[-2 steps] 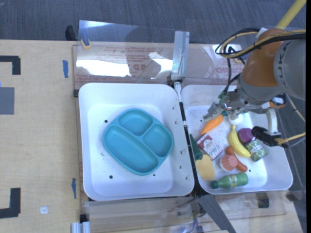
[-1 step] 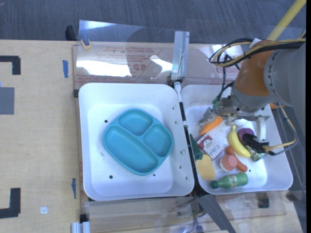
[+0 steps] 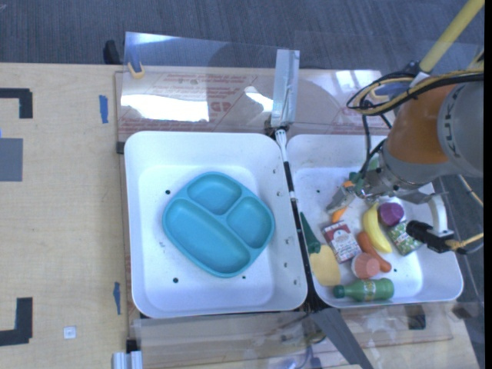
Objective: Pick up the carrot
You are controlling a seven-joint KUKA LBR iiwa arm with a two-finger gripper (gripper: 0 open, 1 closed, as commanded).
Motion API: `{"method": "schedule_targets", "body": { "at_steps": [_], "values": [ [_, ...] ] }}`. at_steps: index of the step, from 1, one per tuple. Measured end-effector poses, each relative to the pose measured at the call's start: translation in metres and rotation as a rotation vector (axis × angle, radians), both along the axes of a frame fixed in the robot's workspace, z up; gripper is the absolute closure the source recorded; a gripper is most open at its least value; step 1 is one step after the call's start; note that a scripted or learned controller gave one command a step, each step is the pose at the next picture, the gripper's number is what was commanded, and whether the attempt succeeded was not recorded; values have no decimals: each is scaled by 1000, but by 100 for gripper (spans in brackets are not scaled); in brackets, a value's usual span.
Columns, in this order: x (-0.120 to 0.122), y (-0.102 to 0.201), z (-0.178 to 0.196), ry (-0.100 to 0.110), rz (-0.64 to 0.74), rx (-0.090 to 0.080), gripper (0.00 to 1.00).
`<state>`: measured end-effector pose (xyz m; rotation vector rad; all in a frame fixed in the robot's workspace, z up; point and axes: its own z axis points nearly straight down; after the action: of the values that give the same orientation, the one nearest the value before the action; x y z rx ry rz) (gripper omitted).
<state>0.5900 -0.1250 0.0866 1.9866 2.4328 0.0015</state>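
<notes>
Pincer low over the right bin, carrot not yet taken.

The gripper (image 3: pixel 355 193) sits at the upper middle of the right bin (image 3: pixel 442 283), its tips spread a little and nothing visible between them. Just below and right lie a banana (image 3: pixel 372 226) and a purple piece (image 3: pixel 391 212); the carrot (image 3: pixel 364 243), orange, slants beside the banana's lower end, touching it, with a red-labelled packet (image 3: pixel 342 242) to its left. This looks like the approach step. Next the tips must shift lower right and straddle the carrot without nudging the banana. The blue plate (image 3: pixel 218 223) fills the left bin (image 3: pixel 146 175).
</notes>
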Motion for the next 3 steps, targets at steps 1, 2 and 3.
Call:
{"method": "schedule_targets", "body": {
  "at_steps": [1,2,3],
  "values": [
    [9,-11,0,-5,94,-2,0],
    [11,-12,12,-13,92,-3,100],
    [0,-65,0,-2,-233,0,100]
  ]
}}
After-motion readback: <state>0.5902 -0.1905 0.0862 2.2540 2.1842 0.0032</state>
